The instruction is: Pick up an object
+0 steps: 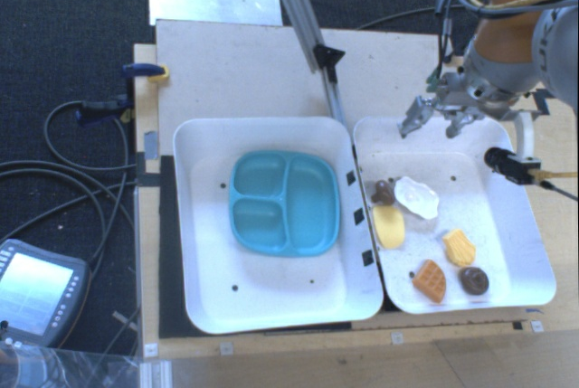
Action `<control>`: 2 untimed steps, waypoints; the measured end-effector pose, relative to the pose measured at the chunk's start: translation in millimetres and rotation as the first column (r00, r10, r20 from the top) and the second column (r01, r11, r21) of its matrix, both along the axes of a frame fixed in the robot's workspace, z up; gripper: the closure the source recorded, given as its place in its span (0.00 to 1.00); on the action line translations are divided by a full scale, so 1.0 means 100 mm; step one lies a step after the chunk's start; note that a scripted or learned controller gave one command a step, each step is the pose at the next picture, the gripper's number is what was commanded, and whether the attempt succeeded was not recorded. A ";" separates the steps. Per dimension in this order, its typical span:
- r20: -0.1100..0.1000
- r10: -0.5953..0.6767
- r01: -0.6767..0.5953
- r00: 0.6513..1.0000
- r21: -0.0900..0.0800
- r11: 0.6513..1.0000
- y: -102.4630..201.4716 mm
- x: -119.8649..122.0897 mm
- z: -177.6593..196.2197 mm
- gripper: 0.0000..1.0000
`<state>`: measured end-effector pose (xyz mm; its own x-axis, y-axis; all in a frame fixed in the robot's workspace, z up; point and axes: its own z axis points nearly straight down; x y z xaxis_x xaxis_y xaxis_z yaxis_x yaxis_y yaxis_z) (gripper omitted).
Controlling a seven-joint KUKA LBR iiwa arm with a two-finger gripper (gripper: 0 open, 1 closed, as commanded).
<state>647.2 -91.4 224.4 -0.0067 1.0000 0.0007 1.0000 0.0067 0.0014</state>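
Observation:
My gripper (432, 126) hangs over the far edge of the right bin (516, 223), fingers spread apart with nothing between them. Below it in the right bin lie a white shell-like piece (418, 197), a small brown piece (384, 193) touching its left side, and a pale yellow piece (390, 227). Nearer the front lie an orange waffle piece (431, 280), a yellow-orange piece (460, 247) and a dark brown doughnut (474, 280). All objects rest on the bin floor, well apart from the gripper.
The left bin (204, 269) holds a teal divided plate (284, 203). A grey pole (298, 6) slants across the back of the bench to the bins' divide. Cables and a pendant (34, 287) lie on the floor at left.

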 end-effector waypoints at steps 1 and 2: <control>0.000 0.000 0.000 1.000 0.000 1.000 0.00 0.00 0.00 0.00; -0.005 -0.005 0.005 1.000 -0.001 1.000 0.00 -0.09 -0.47 0.00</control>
<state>637.9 -91.0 177.1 -0.0013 1.0000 -0.0002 1.0000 0.0013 -0.0032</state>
